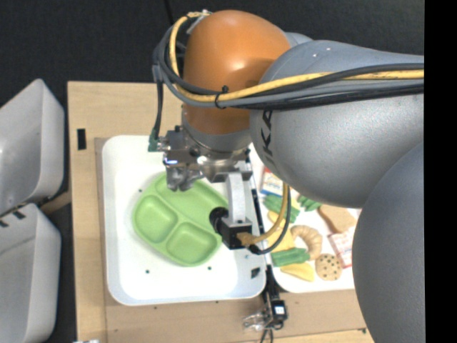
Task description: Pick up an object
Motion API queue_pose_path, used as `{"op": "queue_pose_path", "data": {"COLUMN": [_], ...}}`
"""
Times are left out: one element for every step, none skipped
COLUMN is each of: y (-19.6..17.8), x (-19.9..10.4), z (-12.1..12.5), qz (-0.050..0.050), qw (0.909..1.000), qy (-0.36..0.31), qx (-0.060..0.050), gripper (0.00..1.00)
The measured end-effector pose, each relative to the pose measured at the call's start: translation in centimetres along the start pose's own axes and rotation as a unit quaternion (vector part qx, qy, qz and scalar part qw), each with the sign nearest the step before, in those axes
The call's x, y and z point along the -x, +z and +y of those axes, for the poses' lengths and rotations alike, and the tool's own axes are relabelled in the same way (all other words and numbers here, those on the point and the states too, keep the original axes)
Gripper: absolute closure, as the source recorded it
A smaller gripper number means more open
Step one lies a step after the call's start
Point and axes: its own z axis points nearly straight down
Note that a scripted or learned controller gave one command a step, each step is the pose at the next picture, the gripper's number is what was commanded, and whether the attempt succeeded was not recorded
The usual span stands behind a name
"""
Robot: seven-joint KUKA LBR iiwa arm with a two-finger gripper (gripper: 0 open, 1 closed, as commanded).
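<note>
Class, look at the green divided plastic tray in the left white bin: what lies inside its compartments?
The two near compartments of the green divided plastic tray hold nothing visible. Its far edge is covered by the arm's gripper, so anything there is hidden.

Divided tray [173, 227] in left bin [121, 191]; toy food pile [307, 252] in right bin; arm [314, 120] above both.

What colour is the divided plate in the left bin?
Light green. The divided plate lies in the white left bin, clearest in the camera view.
</note>
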Motion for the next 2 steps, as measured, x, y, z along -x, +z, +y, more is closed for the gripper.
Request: {"op": "queue_pose_path", "data": {"y": [22.9,11.7], "x": [-1.0,-1.2], "z": [4.7,5.8], "qz": [0.0,0.0], "qw": [1.0,1.0], "qy": [0.008,0.008], "qx": [0.001,-0.002], "gripper": [1.0,1.0]}}
